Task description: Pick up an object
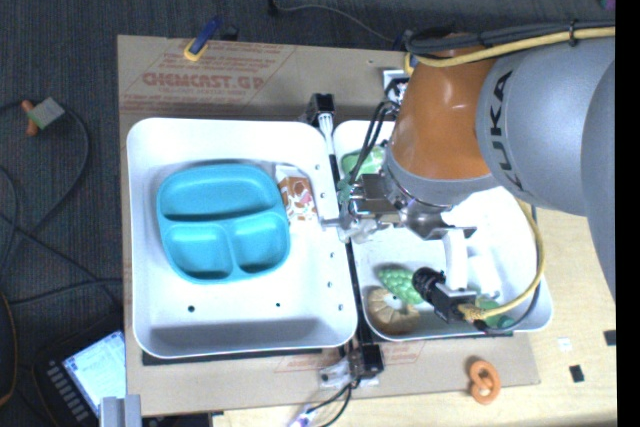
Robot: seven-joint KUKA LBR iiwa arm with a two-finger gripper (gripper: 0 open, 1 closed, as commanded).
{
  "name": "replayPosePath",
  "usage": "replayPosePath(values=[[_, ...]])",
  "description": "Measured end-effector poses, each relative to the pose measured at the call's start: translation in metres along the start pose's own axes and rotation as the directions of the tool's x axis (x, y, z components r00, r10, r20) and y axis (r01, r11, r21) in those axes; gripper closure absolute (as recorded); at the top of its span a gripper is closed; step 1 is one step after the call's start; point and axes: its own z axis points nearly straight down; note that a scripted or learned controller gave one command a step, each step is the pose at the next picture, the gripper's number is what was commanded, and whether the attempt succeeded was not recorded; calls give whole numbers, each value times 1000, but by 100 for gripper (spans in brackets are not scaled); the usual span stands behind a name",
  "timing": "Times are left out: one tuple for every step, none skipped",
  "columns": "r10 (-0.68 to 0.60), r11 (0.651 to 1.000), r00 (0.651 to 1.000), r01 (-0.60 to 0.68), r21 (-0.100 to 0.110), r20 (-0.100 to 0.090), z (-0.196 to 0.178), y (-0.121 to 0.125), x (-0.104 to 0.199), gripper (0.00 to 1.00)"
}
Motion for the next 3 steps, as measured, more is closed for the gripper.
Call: replayPosePath(values=[[1, 1000, 1000, -1, 1, 0, 58, -6, 15, 100], [4, 1000, 1000, -4, -1, 2, 58, -5, -76, 100], [4, 1000, 1000, -4, -1, 2, 58, -6, -140, 100]])
